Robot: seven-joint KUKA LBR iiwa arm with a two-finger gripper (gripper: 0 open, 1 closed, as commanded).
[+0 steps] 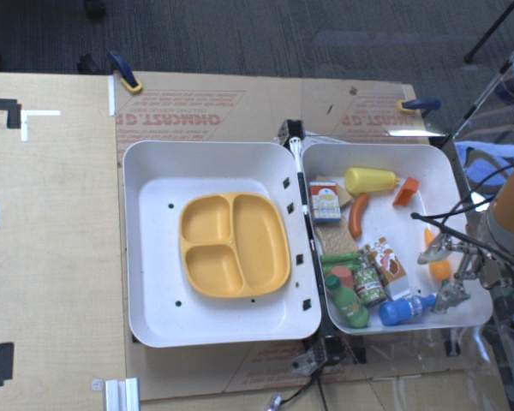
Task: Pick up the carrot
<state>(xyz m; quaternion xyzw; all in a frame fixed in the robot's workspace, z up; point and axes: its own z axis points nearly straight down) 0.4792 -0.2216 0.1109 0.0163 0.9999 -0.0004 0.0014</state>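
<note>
The carrot [440,268] is a small orange piece near the right wall of the right bin [385,152]; part of it is hidden by the gripper. My gripper [444,274] reaches in from the right and sits low over the carrot. One finger [434,252] stands on the carrot's far side and the other finger [452,297] on its near side. The fingers are spread wider than the carrot, so the gripper is open around it.
The right bin also holds a yellow bottle [369,179], an orange-red wedge [405,192], a sausage [356,215], a small carton [325,202], a blue bottle [403,309], green items [346,302] and snack packets [385,261]. The left bin [154,315] carries a yellow divided plate [235,244].
</note>
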